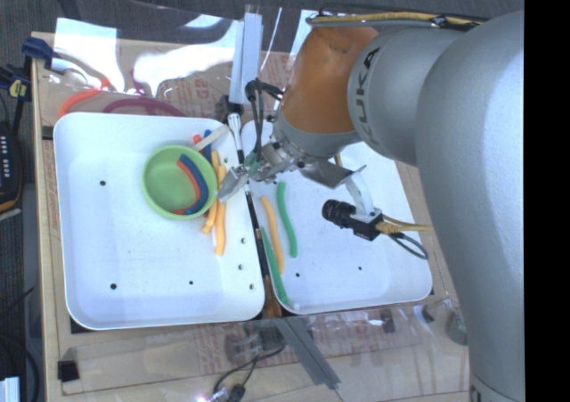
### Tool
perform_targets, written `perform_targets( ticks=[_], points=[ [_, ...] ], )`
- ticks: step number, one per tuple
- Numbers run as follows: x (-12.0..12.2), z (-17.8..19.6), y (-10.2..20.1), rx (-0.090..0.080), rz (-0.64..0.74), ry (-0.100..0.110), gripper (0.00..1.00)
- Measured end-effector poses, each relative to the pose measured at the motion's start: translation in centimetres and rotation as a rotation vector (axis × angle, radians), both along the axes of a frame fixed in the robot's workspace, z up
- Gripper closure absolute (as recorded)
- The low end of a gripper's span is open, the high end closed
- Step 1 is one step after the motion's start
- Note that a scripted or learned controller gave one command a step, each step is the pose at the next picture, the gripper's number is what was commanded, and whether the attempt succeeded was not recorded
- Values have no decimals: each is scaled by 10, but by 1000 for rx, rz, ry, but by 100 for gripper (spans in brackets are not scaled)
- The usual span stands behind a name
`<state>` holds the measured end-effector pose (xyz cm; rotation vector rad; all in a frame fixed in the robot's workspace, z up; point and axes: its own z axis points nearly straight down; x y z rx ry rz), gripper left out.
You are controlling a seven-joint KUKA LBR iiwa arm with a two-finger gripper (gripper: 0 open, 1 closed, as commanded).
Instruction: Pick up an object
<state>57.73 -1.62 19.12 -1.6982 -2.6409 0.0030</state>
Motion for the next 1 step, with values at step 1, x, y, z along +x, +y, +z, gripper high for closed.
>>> perform_targets(
  ticks=[1],
  points=[
    [-20, 0, 23, 1, 99, 2, 0]
  ],
)
